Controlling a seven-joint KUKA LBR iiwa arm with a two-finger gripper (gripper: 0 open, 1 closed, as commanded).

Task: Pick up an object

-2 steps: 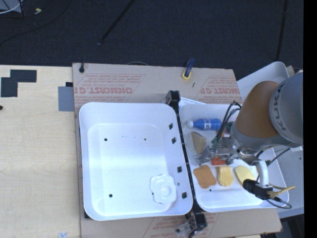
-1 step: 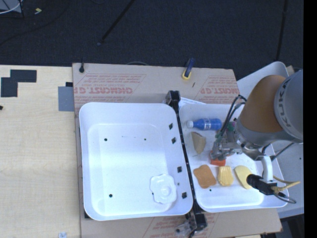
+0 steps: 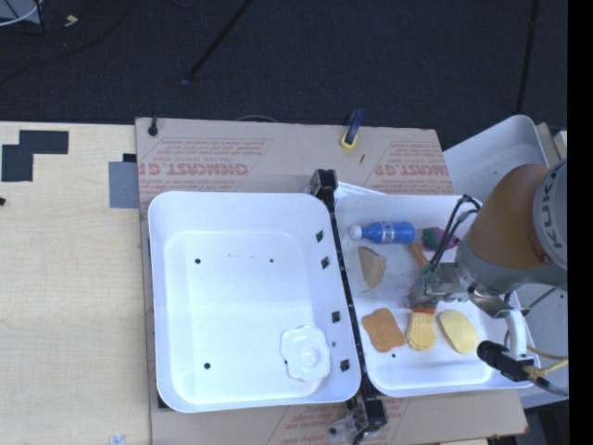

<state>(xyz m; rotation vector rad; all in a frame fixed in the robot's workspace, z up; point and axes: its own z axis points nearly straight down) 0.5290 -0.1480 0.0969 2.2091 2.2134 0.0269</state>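
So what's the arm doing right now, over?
Gripper low in right bin, above yellow brush. Nothing seen held. Orange piece, yellow lump close beside.

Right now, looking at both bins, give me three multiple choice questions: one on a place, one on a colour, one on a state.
1. Where is the bottle?
A. right bin
B. left bin
C. off the bench

2. The bottle's colour?
A. red
B. blue
C. black

3. How does the bottle sit?
A. upright
B. on its side
C. raised by the gripper

Key: 1 A, it lies near the right bin's far wall. 2 B, blue body, white cap. 3 B, it rests flat, apart from the gripper.
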